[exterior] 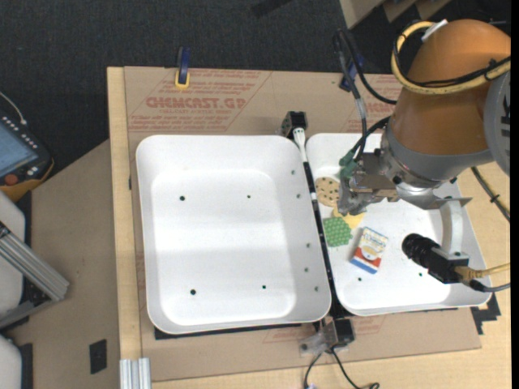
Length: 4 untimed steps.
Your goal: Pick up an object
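Gripper (353, 203): over right bin (397, 292), by its left wall; spread cannot be told.
Green block (337, 231): beside that wall.

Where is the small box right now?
In the camera view the box lies near the middle of the right bin, just right of the green pad, with the tan disc further up and left.

Arm (450, 79) reaches in from right; gripper (352, 204) low over right bin (389, 292), close to its left wall; tan perforated disc (328, 190) just left of gripper; green textured piece (337, 231) nearer; small white, orange and blue box (369, 250) just right of that; left bin (219, 241) alongside.
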{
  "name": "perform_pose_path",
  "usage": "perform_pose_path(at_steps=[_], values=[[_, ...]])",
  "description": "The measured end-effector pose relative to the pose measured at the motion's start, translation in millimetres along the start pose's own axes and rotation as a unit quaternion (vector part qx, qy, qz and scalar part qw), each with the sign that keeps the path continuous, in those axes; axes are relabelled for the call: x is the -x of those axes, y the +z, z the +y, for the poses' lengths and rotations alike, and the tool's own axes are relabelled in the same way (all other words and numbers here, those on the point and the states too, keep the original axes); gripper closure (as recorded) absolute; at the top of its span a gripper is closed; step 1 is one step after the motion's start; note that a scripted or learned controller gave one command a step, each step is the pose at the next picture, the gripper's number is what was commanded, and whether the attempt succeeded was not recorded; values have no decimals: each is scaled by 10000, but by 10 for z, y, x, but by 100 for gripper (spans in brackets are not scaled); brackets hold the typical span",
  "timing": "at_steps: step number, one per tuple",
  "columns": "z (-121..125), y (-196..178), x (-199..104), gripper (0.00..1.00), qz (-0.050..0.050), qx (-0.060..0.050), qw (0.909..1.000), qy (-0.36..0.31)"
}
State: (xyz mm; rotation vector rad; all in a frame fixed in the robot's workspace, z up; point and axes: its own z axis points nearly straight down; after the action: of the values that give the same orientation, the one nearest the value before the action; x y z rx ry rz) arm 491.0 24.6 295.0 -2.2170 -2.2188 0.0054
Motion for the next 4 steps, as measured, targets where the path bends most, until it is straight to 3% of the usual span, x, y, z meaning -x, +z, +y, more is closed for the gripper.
perform_pose_path(at_steps=[1, 2, 3, 4], values=[[424, 234, -436, 100, -7, 44, 10000, -15], [-114, -1171, 308, 100, -6, 111, 9999, 38], [-136, 370, 717, 100, -7, -44, 10000, 38], [652, 358, -185, 100, 1, 59, 10000, -44]])
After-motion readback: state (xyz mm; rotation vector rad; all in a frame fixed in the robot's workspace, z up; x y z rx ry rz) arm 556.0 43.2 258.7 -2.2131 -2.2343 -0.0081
